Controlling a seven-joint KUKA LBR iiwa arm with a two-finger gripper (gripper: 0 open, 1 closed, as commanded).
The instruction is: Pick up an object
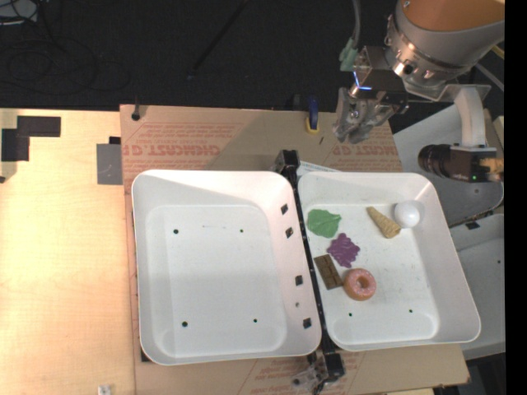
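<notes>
The right bin point(428, 319) holds several small items: a green leaf-shaped piece point(324, 220), a purple grape cluster point(343, 248), a brown bar point(328, 271), a pink glazed donut point(360, 284), a tan cone point(383, 221) and a white ball point(407, 214). My gripper point(356, 127) hangs high above the bench, beyond the far edge of the right bin, well apart from every item. Nothing shows between its fingers.
The left bin point(148, 220) lies beside the right one, joined by a black-clipped divider point(296, 253). Both rest on a cardboard sheet point(206, 142) on the pale wooden bench. A small blue and yellow upright object point(313, 115) stands behind the bins.
</notes>
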